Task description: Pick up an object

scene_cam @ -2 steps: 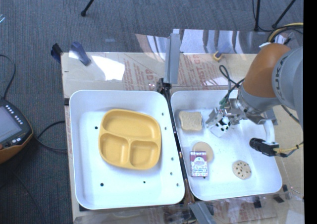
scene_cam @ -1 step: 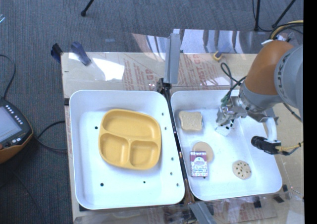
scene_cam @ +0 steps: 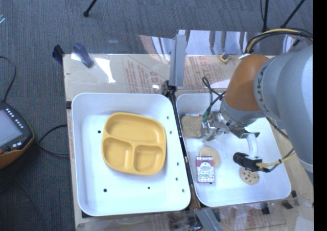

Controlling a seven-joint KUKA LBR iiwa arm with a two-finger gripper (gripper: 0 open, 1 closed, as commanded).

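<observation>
Grey and orange metal fills the right of the frame: I see the KUKA arm reaching in from the right edge, its orange band above the wrist sitting over the upper part of the right bin. Below it, the two white bins lie side by side. The left bin occupies the centre-left of the frame and holds a yellow divided plate with three compartments, lying flat near its middle. The right bin occupies the lower right.

I see the gripper at the upper left of the right bin, low over the bin floor. I cannot tell from this view how its fingers stand.

Candidate objects for pickup all lie in the right bin. A tan sponge-like square lies just left of the gripper. A round beige disc lies below the gripper, and a small red-and-white box overlaps its lower left edge. A cookie with dark spots lies toward the lower right, just beside a black cable fitting.
</observation>
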